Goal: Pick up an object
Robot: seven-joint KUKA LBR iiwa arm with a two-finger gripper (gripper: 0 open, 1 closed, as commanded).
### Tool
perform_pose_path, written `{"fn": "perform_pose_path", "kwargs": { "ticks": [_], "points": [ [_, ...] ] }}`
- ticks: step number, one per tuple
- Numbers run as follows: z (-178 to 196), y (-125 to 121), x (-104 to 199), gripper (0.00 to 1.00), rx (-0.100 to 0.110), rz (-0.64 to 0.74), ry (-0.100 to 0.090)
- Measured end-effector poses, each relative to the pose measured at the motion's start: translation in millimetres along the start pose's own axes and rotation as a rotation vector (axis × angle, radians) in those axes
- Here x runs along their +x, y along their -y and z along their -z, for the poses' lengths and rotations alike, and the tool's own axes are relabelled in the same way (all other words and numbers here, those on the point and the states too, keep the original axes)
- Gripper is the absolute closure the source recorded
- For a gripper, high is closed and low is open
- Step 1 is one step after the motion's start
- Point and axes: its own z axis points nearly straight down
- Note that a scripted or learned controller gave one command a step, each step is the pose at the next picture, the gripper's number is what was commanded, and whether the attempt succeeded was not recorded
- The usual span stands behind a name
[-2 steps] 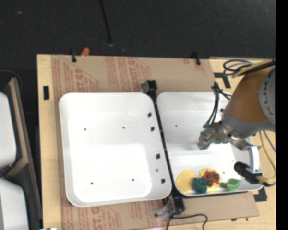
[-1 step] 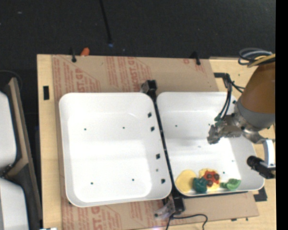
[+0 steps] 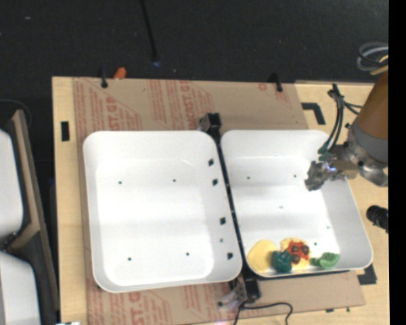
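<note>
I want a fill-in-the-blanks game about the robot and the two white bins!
1. The claw hangs over the ____ bin as the camera sees it.
2. The pile of small objects sits at the ____ edge of that bin, in the camera view.
3. The flat round object in the pile is pale ____.
4. The band on the arm above the claw is ____.

Missing words: right; near (bottom); yellow; orange
</note>
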Motion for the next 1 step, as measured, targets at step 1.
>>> {"fn": "perform_pose_path", "kwargs": {
  "ticks": [1],
  "points": [
    [22.5,-0.7,-0.7,1.00,0.003,0.000,-0.001]
  ]
}}
